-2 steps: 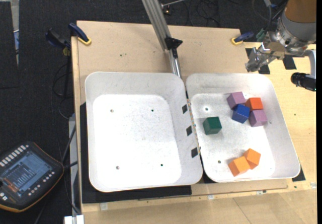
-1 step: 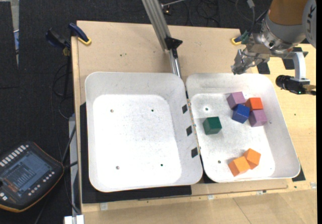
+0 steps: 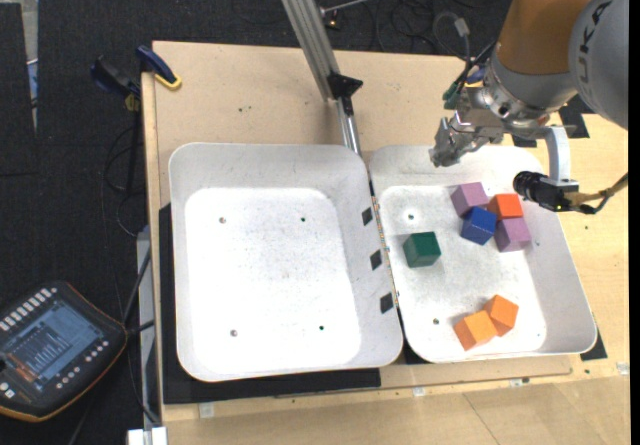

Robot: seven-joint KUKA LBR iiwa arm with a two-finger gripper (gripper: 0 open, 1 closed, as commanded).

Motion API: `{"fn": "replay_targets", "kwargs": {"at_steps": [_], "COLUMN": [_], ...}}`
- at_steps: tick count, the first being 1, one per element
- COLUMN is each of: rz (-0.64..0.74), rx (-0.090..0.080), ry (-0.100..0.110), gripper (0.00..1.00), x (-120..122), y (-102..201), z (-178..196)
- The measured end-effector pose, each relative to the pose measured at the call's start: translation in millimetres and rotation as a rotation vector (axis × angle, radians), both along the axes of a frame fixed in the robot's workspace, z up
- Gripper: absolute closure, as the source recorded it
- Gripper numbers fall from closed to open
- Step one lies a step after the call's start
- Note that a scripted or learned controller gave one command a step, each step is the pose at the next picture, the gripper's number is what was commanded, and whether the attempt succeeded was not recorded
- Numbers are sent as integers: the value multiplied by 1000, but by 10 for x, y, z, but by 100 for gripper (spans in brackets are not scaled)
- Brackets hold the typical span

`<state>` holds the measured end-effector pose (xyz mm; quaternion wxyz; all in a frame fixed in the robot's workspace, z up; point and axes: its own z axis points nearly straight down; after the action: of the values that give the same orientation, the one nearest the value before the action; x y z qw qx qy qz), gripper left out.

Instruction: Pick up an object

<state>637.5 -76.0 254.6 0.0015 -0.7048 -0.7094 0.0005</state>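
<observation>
Currently gripper (image 3: 447, 155) hangs over the right bin's (image 3: 560, 283) far rim with nothing between its tips; can't tell jaw state. Nearest target is the purple block (image 3: 467, 198) just below, packed against blue block (image 3: 480, 225). Better to descend on its free outer faces.

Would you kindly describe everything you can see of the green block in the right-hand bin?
The green block is a small, dark green cube with a matte, solid-coloured surface, possibly foam or painted wood. It sits flat on the floor of the right bin, turned slightly askew to the bin's walls, in the bin's left half near the divide between the two bins. It stands alone: nothing touches it, the cluster of purple, blue and orange blocks lies to its right, and the gripper hangs above the bin's far edge, well away from it.
</observation>
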Motion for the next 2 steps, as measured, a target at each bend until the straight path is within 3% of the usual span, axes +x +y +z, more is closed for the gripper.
{"fn": "replay_targets", "kwargs": {"at_steps": [2], "rz": [2], "rx": [1], "ry": [-1], "gripper": [100], "x": [-344], "y": [1080], "z": [57]}}
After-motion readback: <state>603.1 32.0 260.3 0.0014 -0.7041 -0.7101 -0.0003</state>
